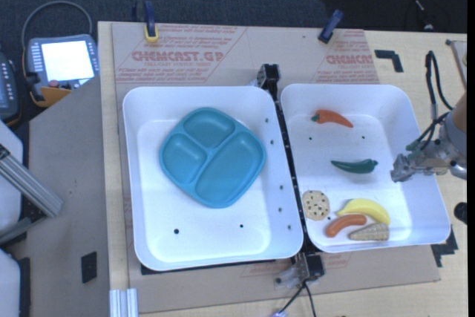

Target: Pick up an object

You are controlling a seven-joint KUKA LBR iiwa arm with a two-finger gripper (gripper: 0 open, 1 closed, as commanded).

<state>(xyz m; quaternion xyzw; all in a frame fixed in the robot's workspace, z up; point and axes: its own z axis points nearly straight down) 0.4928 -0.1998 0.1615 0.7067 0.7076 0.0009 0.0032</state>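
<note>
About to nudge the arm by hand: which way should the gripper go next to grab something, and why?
Probably a short move toward the view's left. The gripper sits at the right bin's right side with nothing between its fingers, and the green pepper lies closest, roughly level with it and apart from the other food.

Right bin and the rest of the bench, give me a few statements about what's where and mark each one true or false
1. The blue plate lies in the left bin. True.
2. The orange pepper lies nearer the front edge of the right bin than the banana. False: it lies at the far end, the banana near the front.
3. The cookie lies on the plate. False: it lies in the right bin, by its left wall.
4. The green pepper lies between the orange pepper and the banana. True.
5. The gripper is over the left bin. False: it is over the right bin, right of the green pepper.
</note>
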